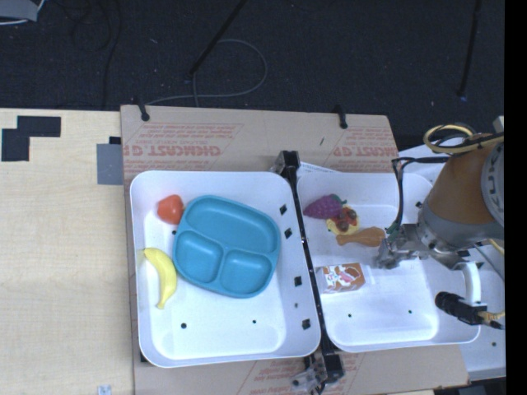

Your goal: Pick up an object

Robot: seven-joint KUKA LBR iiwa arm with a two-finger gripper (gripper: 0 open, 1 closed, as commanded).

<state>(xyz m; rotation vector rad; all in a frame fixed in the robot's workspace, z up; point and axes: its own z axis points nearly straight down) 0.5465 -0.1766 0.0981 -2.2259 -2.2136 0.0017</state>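
White bins (206, 344), blue tray (226, 245) (left), banana (162, 275)

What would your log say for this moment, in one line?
phase: reaching | gripper: low in right bin, beside drumstick toy | held: nothing seen | left bin: blue tray, banana, tomato

left bin (156, 336): blue tray (226, 247), banana (162, 275), tomato (170, 209) | right bin (387, 327): drumstick (362, 238), packet (341, 277), gripper (394, 252) beside drumstick

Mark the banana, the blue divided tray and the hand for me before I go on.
banana (162, 275): camera view, middle of its yellow curve, left bin.
blue divided tray (226, 246): camera view, ridge between its compartments, left bin.
hand (389, 253): camera view, at its tips, over the right bin.
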